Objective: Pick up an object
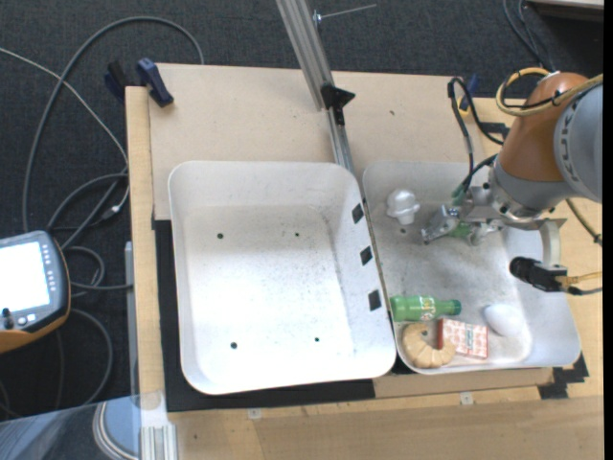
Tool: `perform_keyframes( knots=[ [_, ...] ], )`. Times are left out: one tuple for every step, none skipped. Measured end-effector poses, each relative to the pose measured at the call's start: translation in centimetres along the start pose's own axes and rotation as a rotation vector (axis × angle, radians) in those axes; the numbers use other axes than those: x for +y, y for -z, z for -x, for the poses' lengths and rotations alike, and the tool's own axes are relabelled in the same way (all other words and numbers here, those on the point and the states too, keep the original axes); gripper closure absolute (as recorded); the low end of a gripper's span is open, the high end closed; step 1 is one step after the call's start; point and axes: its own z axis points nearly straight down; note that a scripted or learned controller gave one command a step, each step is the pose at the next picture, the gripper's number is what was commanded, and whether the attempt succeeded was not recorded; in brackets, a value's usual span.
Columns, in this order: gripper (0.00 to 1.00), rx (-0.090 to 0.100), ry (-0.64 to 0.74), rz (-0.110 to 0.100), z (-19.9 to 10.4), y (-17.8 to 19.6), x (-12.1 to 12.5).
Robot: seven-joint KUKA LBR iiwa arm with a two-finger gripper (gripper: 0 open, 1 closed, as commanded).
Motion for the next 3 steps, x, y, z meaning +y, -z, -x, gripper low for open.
perform_keyframes(
  knots=[
    [1.00,0.000,0.000,0.005,0.0,1.3,0.1],
    [1.00,-0.004,0.001,0.013,-0.3,7.8,0.2],
    [1.00,-0.004,0.002,0.013,-0.3,12.9,0.3]
  ],
)
